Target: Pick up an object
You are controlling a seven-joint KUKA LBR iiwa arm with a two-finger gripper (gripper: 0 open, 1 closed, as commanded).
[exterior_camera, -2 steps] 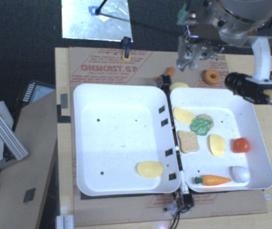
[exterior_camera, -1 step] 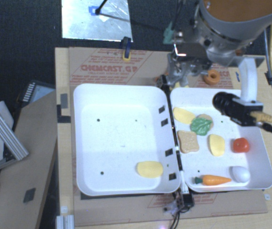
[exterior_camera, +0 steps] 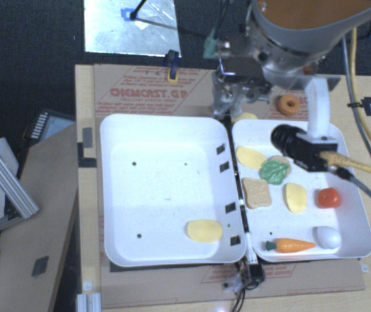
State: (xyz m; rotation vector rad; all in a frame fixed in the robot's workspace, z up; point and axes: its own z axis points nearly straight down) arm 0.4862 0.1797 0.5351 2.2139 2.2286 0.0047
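The arm's wrist is held above the far edge of the right bin (exterior_camera: 366, 229), and the gripper (exterior_camera: 227, 106) is seen near the divide between the two bins, by a yellow piece (exterior_camera: 244, 117) at the rim; whether it is wide or narrow cannot be told, and nothing is seen held. Most candidates for picking are gathered in the right bin, presumably as the source: three pale yellow slices there (exterior_camera: 251, 156), one green leaf (exterior_camera: 275, 170), one slice of toast (exterior_camera: 257, 192), one tomato (exterior_camera: 328, 197), one white egg (exterior_camera: 328, 237) and one carrot (exterior_camera: 291, 244). One yellow slice (exterior_camera: 204, 230) is found alone in the left bin (exterior_camera: 127, 135), near its front right corner. One doughnut (exterior_camera: 290, 104) is left outside on the bench (exterior_camera: 140, 90), behind the right bin.
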